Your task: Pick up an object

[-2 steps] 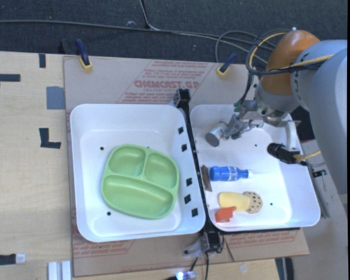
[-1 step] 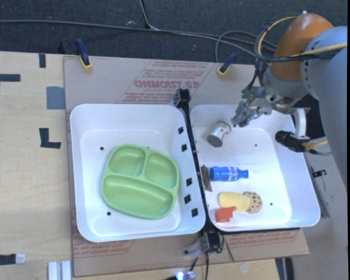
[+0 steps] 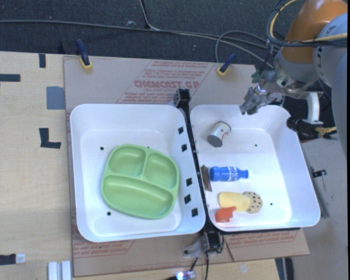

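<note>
My gripper (image 3: pixel 250 105) hangs over the far rim of the right bin (image 3: pixel 297 174), near its back edge, with nothing seen between its fingers. In that bin a small grey and white can (image 3: pixel 219 134) lies on its side toward the back left. A blue bottle (image 3: pixel 228 173) lies flat in the middle. Near the front sit a yellow piece (image 3: pixel 233 200), a brown-spotted cookie (image 3: pixel 253 202) and a small orange-red piece (image 3: pixel 224 214), close together. The can is the object closest to the gripper, down and to its left.
The left bin (image 3: pixel 84 156) holds a green divided plate (image 3: pixel 141 181). A black divider with clips (image 3: pixel 189 162) runs between the bins. Cables (image 3: pixel 239 39) loop behind the arm at the back. Two blue and yellow clamps (image 3: pixel 83 54) (image 3: pixel 226 66) grip the cardboard base's far edge.
</note>
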Action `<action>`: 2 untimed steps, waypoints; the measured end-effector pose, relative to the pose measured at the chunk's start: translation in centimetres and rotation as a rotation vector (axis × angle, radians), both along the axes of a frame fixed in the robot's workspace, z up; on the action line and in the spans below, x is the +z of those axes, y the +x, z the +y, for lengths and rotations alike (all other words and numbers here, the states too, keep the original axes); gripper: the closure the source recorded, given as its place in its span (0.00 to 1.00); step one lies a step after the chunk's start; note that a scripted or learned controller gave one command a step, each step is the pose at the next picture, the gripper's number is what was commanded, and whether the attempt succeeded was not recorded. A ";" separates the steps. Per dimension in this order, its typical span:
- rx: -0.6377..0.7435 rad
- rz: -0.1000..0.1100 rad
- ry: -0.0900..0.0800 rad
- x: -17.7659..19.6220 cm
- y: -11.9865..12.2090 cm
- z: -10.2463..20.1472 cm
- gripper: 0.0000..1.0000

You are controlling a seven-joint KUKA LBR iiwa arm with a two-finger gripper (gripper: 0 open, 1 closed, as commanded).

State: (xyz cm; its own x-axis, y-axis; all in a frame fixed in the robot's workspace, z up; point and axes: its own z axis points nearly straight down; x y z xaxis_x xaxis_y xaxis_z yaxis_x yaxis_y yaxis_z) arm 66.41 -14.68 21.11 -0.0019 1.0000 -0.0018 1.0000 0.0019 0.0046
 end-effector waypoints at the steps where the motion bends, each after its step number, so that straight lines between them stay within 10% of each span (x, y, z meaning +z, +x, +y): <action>1: 0.000 0.003 0.001 2.0 0.1 0.1 1.00; 2: 0.004 0.007 0.003 0.9 -0.4 5.7 1.00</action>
State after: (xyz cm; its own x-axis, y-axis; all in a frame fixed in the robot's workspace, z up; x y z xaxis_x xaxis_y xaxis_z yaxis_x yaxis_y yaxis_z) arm 66.04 -9.00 22.00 -0.0057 1.0000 0.0010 1.0000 0.0057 -0.0022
